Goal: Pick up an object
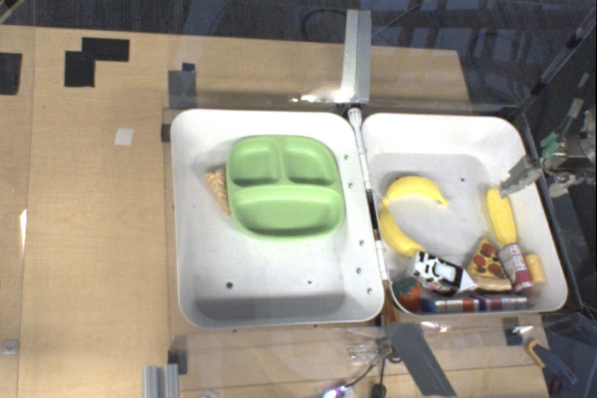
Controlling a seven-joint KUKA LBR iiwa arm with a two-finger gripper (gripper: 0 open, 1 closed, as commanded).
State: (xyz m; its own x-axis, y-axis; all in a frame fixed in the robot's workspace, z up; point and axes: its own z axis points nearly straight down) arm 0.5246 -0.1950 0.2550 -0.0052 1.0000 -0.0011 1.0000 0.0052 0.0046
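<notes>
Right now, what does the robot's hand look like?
At the picture's right edge, over the right bin, the gripper shows as a thin grey metal finger slanting down-left. Behind it sits a darker block with a small green spot. It is too small and blurry to tell more.

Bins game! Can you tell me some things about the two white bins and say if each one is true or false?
1. The green tray sits in the left bin. True.
2. The banana is in the left bin. False: it lies in the right bin.
3. The corn cob lies in the right bin, right of the banana. True.
4. The gripper holds the banana. False: it is at the right bin's right side, near the corn cob, apart from the banana.
5. The pizza slice rests on the green tray. False: it lies in the right bin, below the corn cob.
</notes>
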